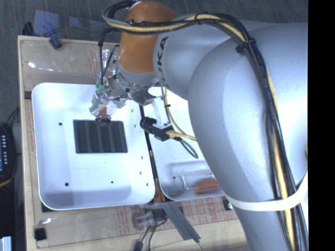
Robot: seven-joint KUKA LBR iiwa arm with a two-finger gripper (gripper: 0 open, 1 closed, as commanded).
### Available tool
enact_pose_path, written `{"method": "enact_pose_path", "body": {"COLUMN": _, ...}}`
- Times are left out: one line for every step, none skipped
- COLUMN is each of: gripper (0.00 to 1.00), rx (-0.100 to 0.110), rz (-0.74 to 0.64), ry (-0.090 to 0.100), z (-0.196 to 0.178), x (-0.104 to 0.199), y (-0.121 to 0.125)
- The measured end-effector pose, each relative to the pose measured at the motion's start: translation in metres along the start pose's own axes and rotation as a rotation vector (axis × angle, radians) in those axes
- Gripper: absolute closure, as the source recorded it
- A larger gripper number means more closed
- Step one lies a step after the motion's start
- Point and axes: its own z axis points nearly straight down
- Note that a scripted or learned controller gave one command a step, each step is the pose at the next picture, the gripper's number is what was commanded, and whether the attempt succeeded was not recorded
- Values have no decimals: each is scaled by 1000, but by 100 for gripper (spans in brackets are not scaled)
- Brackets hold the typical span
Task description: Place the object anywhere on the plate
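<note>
The end effector (103,110) sits low over the left bin (52,140), at the dark plate's (100,136) upper edge, clenched on a small orange-brown object (104,111) between its fingers.

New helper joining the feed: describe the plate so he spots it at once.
Look at the left white bin. The plate lies flat at its middle, just below the pincer. It is the dark ribbed rectangle, the one dark patch on the white floor.
</note>
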Motion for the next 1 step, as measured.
{"method": "enact_pose_path", "body": {"gripper": 100, "rx": 5, "rz": -4, "ry": 0, "z": -9, "x": 0, "y": 0}}
